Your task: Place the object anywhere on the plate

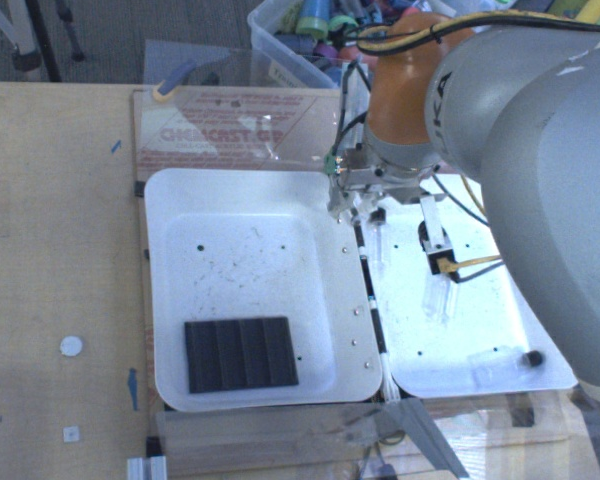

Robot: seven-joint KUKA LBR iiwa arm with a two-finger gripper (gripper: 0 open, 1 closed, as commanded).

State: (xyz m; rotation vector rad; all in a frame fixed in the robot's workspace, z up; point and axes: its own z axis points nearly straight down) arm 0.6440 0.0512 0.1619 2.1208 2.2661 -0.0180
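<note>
Pale wooden bench [50, 218] beneath two shallow white bins side by side, with a small white disc [71, 346] lying on the bare wood to the left. Behind the bins, a flat clear sheet with faded red print [230, 133], and beyond that a clear tub [280, 23] crammed with bright toys. In the left bin [160, 268], scattered dark specks across the floor and, in the near half, a dark ridged plate [242, 353] lying flat, close to the front wall. Reaching in from the right, the bulky grey arm [540, 168], its orange band [405, 78] just above the wrist. Gripper [358, 213] pointing down over the far end of the seam between the two bins, just beside the left bin's far right corner and well apart from the plate. Open or closed: impossible to tell from this angle. Just right of it, over the right bin [480, 308], a white bracket ending in a black-and-yellow part [442, 263], with a tan cable [480, 261] leading off toward the arm. On the right bin's floor, a clear tube [438, 300] near the middle, lying roughly lengthwise, and a second clear piece [500, 368] with a dark cap at its right end, near the front rim. Hard to say which of these two is the object meant for the plate; both in the right bin, apart from the gripper and from each other.
</note>
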